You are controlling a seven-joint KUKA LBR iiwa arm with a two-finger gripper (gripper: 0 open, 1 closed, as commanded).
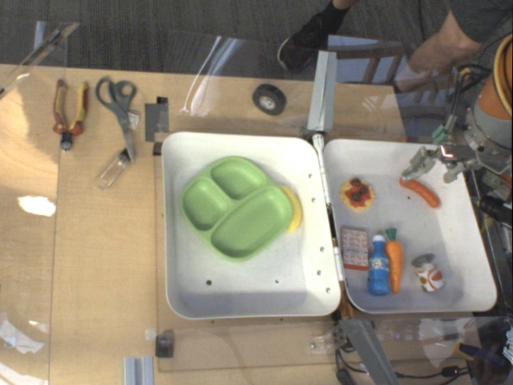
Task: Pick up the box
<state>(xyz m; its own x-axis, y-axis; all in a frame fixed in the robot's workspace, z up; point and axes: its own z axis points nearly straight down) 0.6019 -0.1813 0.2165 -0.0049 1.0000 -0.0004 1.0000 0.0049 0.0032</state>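
The box (353,248) is small and flat with a pink printed face. It lies in the right bin (473,295) near the left wall, just left of a blue bottle (378,265). My gripper (434,169) hangs over the bin's far right part, above an orange-red sausage (421,192). Its two fingers stand apart, open, with nothing between them. The box is well to the left of the gripper and nearer the front, with clear space between them.
The right bin also holds a toy pizza (357,194), a carrot (393,263) and a small can (429,274). A green divided plate (238,207) lies over a yellow item (294,212) in the left bin (240,303). Scissors (120,107), pliers (67,112) and a tape roll (269,99) lie on the bench.
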